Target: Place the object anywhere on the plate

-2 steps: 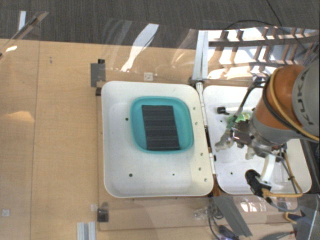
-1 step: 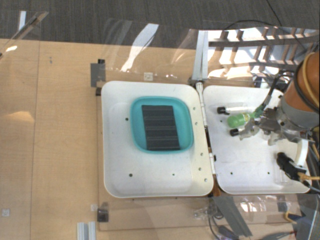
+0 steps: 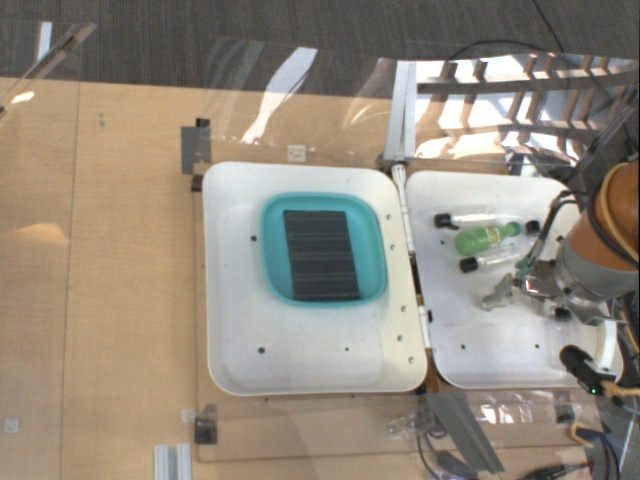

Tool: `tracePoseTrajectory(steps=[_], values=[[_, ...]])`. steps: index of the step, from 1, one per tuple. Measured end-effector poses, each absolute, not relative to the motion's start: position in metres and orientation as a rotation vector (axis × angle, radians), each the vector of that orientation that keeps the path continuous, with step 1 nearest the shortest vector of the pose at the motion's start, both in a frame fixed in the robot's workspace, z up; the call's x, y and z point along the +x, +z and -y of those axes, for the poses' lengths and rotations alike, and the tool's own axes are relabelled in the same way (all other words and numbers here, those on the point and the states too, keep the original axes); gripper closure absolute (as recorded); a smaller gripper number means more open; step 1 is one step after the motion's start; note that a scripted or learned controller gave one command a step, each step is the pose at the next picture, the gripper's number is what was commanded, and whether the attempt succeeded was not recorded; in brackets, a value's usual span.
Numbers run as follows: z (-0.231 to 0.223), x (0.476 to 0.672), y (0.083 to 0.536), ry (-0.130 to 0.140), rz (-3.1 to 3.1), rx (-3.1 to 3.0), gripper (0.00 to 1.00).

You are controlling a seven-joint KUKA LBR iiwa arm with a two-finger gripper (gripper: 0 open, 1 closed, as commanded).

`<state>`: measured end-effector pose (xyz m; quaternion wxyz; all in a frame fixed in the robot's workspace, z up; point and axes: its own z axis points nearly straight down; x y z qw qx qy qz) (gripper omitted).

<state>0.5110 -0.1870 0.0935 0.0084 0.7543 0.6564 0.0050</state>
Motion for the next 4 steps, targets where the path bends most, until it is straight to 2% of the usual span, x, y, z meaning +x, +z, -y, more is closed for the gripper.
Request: tracePoseTrajectory(steps=[1, 3, 4], values=[[0.181, 0.496, 0.094, 0.023, -2.121, 2.277, 0.0], [0.129, 0.495, 0.095, 0.018, -2.225, 2.173, 0.0], [0.12, 0.495, 0.095, 0.016, -2.291, 2.101, 0.0]])
